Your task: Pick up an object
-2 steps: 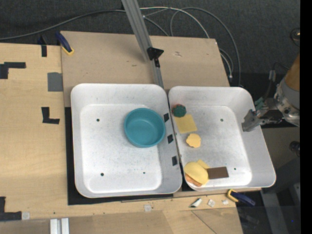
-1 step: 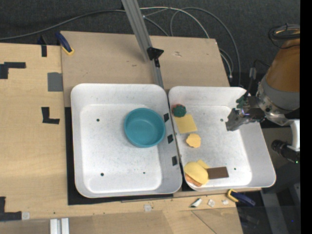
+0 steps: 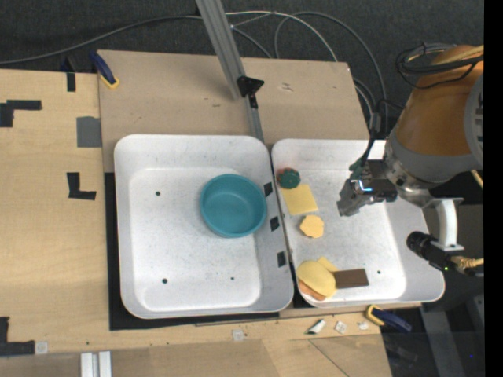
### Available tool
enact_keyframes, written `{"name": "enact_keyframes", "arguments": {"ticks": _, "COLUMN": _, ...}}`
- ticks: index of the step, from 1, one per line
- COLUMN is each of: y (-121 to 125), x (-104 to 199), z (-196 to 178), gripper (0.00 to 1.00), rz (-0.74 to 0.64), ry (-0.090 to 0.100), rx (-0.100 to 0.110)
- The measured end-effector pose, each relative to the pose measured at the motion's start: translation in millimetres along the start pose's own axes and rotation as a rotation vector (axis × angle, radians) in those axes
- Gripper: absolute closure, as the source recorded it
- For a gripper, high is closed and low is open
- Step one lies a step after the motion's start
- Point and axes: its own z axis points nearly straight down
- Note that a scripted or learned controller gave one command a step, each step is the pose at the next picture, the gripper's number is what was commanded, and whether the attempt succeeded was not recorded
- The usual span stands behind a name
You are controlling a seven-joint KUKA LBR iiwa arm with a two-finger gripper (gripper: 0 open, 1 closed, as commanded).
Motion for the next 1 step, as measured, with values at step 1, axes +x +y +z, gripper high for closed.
{"name": "enact_keyframes", "arguments": {"ticks": 1, "y": 4.8, "x": 60.4, "z": 17.3, "gripper": 1.00, "rz": -0.001, "ry": 0.000, "rx": 0.002}}
